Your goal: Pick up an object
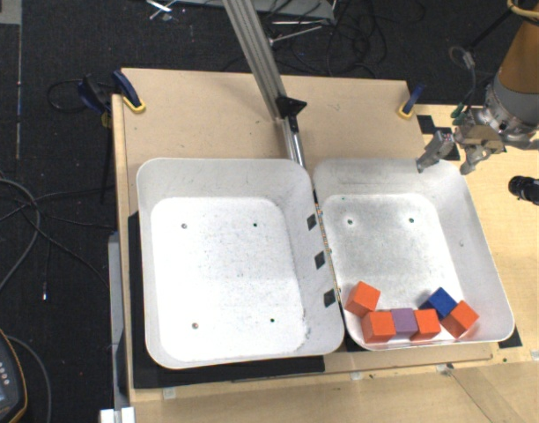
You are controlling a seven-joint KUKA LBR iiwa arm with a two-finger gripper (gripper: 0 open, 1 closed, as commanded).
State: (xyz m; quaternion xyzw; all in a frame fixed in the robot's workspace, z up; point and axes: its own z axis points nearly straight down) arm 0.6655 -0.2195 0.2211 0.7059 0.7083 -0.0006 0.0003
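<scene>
Several small blocks lie along the near edge of the right bin (454, 196): an orange block (364, 297), another orange block (379, 326), a purple block (402, 322), an orange block (426, 323), a blue block (441, 302) and an orange block (461, 318). My gripper (449, 158) hangs over the far right corner of that bin, well away from the blocks. Its two fingers are spread apart with nothing between them.
The left bin (155, 192) sits beside the right one on the wooden bench. A slanted metal pole (256, 47) rises from between the bins at the back. Clamps (129, 93) sit at the bench's far corners.
</scene>
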